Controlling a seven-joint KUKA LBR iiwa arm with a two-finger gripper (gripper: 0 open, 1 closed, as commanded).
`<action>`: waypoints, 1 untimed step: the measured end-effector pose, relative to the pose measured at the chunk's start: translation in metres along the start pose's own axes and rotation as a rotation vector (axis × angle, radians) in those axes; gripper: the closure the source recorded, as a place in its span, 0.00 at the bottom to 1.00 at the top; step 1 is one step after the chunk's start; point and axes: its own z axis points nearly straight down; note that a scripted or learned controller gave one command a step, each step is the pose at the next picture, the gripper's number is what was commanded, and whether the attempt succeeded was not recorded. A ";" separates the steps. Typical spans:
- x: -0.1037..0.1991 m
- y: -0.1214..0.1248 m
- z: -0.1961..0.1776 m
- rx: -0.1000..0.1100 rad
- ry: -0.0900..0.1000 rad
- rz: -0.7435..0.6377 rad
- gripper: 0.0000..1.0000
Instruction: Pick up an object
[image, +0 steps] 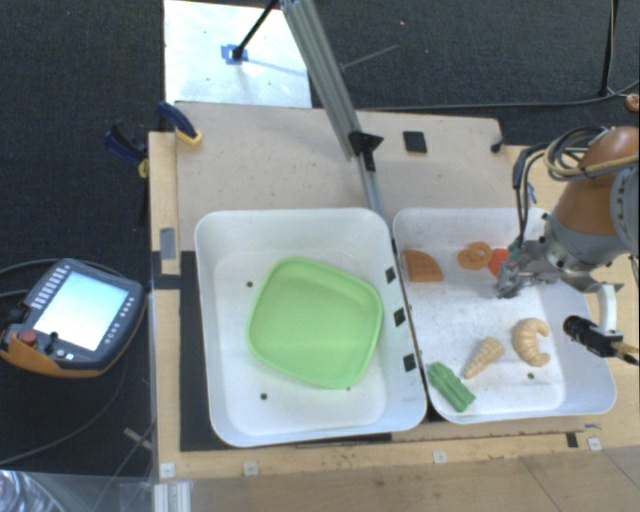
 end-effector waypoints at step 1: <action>0.006 0.000 -0.039 -0.007 -0.001 0.003 1.00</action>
